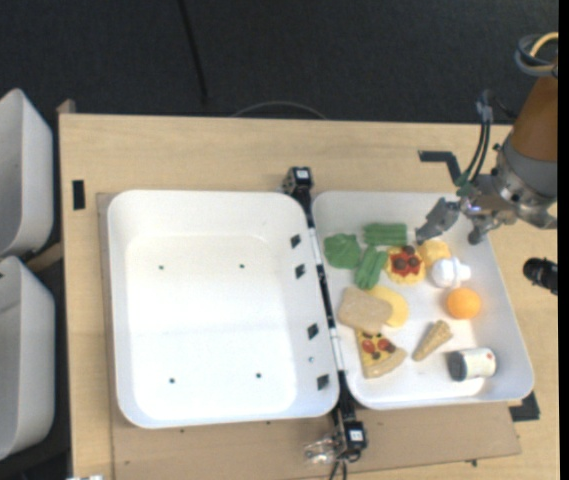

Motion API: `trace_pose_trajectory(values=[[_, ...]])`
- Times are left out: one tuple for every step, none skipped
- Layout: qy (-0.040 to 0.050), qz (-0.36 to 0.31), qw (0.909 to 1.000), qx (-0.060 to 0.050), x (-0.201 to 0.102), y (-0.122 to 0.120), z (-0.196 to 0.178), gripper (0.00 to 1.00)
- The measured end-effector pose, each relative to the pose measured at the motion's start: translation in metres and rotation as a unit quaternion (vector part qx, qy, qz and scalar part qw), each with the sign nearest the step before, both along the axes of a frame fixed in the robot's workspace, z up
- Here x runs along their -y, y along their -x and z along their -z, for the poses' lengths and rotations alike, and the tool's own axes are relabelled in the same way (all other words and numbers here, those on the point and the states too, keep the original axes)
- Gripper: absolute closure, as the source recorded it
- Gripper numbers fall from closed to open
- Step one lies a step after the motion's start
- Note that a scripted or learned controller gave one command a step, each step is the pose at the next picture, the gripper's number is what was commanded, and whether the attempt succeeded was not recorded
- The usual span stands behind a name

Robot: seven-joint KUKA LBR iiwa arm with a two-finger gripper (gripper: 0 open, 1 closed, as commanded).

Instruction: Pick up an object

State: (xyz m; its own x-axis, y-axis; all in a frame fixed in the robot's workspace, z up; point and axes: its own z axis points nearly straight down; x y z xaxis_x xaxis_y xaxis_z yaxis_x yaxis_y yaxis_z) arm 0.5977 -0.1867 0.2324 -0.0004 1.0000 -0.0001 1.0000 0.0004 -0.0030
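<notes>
The right bin (504, 368) holds several toy foods: green pieces (342, 251), a red and yellow round piece (405, 264), a white egg (447, 272), an orange ball (463, 303), a slice of bread (365, 311), a pizza slice (379, 351), a tan wedge (431, 341) and a white cylinder with a dark end (472, 364). My gripper (454, 230) hangs over the bin's far right corner, just above the egg and a yellow piece (434, 251). Its fingers (431, 223) are spread open with nothing between them.
The left bin (124, 268) lies beside the right one, joined by a ridge with black clips (316, 288). White chair-like shapes (4, 178) stand off the bench's left edge. A black cable (189, 38) crosses the dark floor behind.
</notes>
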Motion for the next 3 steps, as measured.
trace_pose_trajectory(values=[[-0.0019, 0.001, 1.0000, -0.003, -0.022, 0.026, 0.138, 0.00], [-0.0001, -0.002, 1.0000, 0.001, -0.065, -0.012, 0.134, 0.00], [-0.0003, -0.001, 1.0000, 0.001, -0.083, -0.069, 0.134, 0.00]])
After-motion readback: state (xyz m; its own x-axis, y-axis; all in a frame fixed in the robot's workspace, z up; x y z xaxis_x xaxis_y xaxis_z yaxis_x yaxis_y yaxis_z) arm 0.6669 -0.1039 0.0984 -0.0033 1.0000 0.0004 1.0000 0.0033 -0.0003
